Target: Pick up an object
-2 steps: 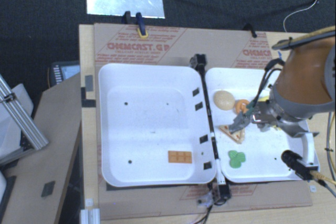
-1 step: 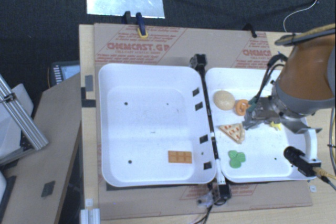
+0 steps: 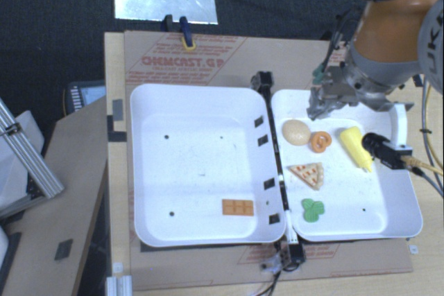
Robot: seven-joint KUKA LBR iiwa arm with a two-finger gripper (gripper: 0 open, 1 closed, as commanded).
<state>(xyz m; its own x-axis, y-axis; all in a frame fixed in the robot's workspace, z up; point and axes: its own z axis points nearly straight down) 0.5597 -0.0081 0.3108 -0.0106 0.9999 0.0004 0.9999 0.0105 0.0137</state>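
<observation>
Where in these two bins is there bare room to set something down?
Most of the left bin is bare, except the orange block near its front right. The right bin is crowded mid-floor: egg, pretzel, pizza slice, yellow piece. Its front right corner is bare.

Right bin: beige egg, orange pretzel, yellow corn, pizza slice, green leaf; left bin: orange cracker

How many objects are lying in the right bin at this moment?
5: an egg and pretzel below the claw, a yellow corn piece further right, a pizza slice mid-bin, and a green leaf nearest the camera. The arm may hide more.
</observation>
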